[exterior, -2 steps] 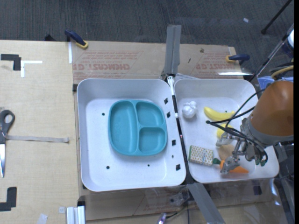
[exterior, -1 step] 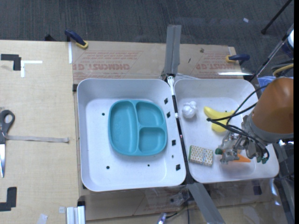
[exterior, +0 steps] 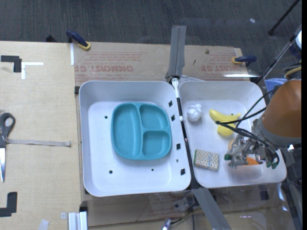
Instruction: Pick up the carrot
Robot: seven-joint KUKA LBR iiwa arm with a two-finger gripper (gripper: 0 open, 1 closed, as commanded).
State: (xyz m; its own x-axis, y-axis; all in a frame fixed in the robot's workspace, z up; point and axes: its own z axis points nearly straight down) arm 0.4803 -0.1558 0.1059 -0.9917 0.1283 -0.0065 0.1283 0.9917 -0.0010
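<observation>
Closing on the carrot (exterior: pixel 250 161), which lies near the right bin's (exterior: pixel 225 87) front edge beneath the gripper (exterior: pixel 238 155), we cannot tell the tool's state; we should seat low and square, clear of the sponge (exterior: pixel 206 159).

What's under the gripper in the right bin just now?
An orange carrot lies on the right bin floor beneath the gripper. One end pokes out to the right; the gripper and its cables cover the rest.
</observation>
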